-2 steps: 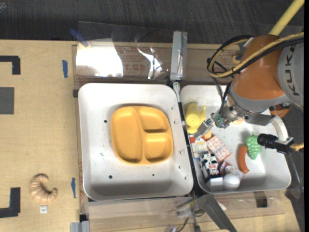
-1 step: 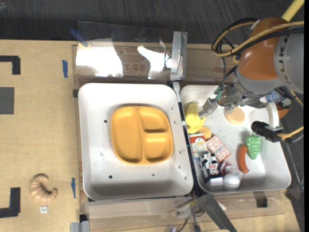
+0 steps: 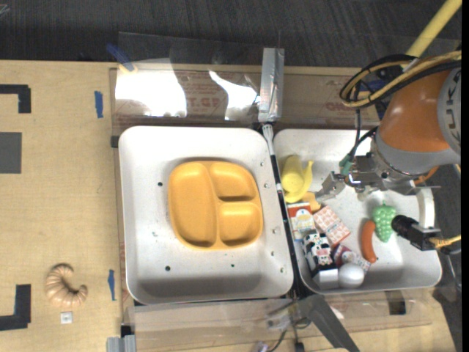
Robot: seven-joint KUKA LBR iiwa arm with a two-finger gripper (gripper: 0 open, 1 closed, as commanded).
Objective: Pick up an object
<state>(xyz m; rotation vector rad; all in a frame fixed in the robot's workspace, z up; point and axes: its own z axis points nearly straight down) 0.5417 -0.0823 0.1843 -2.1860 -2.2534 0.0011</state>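
Nearest the cam, at the front edge of the right bin [image 3: 429, 266], sits a silver rounded thing [image 3: 351, 275], w/ a black-and-white patterned pc [image 3: 317, 246] just left of it. Behind those: a checkered red-white box [image 3: 331, 224], an orange sausage-shaped toy [image 3: 367, 241] and a green bumpy toy [image 3: 384, 222], all packed close. A yellow duck-like toy [image 3: 295, 177] lies by the bin's left wall. My gripper [image 3: 335, 184] hangs over the bin's back half, just right of the yellow toy and above-left of the green one; can't see it touching either. My arm [image 3: 418, 123] comes in from the right, orange band over the bin's rear corner, wrist pointing left and down. Fingers: can't tell if spread or pressed together, too small and dark. Nothing seen btwn them. Left bin [image 3: 139, 218] has a yellow divided tray [image 3: 215, 202]. On the bench [image 3: 51, 196], a tan curled toy [image 3: 66, 284].
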